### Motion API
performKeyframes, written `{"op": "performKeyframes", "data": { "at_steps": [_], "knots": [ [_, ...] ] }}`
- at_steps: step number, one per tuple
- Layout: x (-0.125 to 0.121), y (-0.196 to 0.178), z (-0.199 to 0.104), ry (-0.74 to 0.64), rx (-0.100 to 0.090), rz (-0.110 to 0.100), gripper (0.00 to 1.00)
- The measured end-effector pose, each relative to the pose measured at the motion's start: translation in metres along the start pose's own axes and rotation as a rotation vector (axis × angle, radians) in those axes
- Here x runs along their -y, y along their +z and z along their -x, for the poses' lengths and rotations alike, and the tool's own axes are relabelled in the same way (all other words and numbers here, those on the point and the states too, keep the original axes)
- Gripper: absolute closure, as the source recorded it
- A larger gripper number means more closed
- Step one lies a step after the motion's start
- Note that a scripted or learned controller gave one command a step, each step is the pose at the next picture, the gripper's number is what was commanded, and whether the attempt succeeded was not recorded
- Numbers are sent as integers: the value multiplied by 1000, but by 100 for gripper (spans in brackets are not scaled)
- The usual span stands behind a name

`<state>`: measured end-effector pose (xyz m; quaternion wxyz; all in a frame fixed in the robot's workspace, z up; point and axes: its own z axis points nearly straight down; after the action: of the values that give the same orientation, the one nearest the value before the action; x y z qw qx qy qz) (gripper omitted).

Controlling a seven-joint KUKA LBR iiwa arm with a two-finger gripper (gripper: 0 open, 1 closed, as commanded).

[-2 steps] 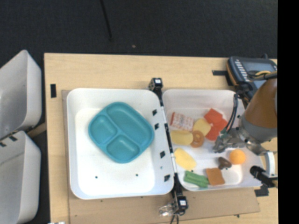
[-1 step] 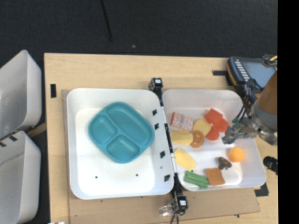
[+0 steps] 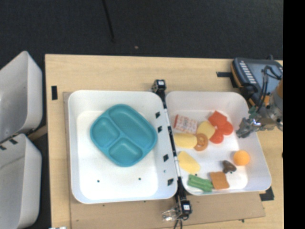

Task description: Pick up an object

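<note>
Right bin (image 3: 257, 173), near edge: a green piece (image 3: 200, 183) lies along the near wall, an orange-brown block (image 3: 219, 180) just beside it on the right, a small dark brown lump (image 3: 229, 165) just beyond that. A yellow oblong piece (image 3: 188, 162) sits near the divider, well apart from an orange ball (image 3: 241, 157) toward the right wall. Mid-bin: another yellow piece (image 3: 185, 140) touches a round orange-brown slice (image 3: 201, 142), with a pale yellow lump (image 3: 206, 129) against them and a red piece (image 3: 221, 123) farther right. A red-and-white printed packet (image 3: 185, 123) lies flat toward the far left. All look like small toy foods, likely light, stiff, and smooth enough to slip. The orange ball stands clear of its neighbours and seems the easiest pick, taken across its middle from above, though it may roll off a poor pinch. The cluster around the slice is crowded; fingers there would likely nudge neighbours. Gripper (image 3: 249, 126) hangs over the right wall of this bin, near the red piece, nothing visible in it; whether spread or pressed together, cannot tell. Left bin (image 3: 76, 175) holds a teal divided tray (image 3: 123, 134), out of the way. On the far right of the worktop (image 3: 105, 70), a dark device with cables (image 3: 250, 75).
</note>
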<state>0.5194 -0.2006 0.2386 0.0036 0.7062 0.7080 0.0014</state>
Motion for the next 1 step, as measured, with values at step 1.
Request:
{"op": "performKeyframes", "data": {
  "at_steps": [1],
  "knots": [
    [-1, -2, 1, -1, -2, -5, 100]
  ]
}}
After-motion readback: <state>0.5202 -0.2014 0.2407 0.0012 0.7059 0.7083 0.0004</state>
